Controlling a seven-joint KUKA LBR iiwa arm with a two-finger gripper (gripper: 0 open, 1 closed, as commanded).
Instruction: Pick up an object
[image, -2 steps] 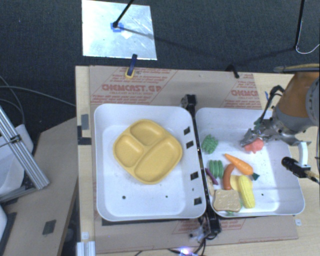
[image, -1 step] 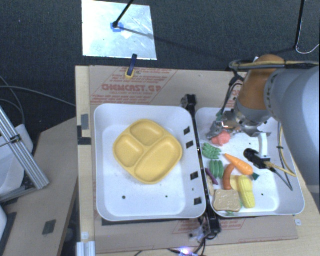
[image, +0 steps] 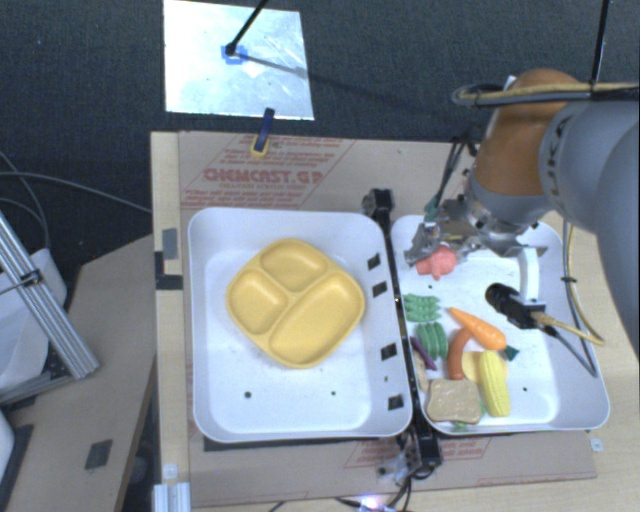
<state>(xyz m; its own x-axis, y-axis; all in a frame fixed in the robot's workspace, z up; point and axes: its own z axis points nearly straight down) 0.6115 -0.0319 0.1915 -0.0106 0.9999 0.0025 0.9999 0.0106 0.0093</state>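
Observation:
My gripper (image: 426, 243) hangs over the far left corner of the right bin (image: 570, 395), reaching in from the right. A pink-red toy food piece (image: 438, 263) lies right under and beside its tip, touching or nearly touching it. Further forward in the same bin lie a green pea pod (image: 420, 305), a dark green vegetable (image: 433, 335), an orange carrot (image: 478, 328), an orange sausage (image: 457, 353), a yellow corn cob (image: 494, 383) and a slice of bread (image: 455, 401).
The left bin (image: 215, 400) holds a yellow divided plate (image: 296, 301) near its middle. A black divider (image: 395, 300) runs between the two bins. The grey arm with its orange band (image: 520, 140) covers the right bin's far right side.

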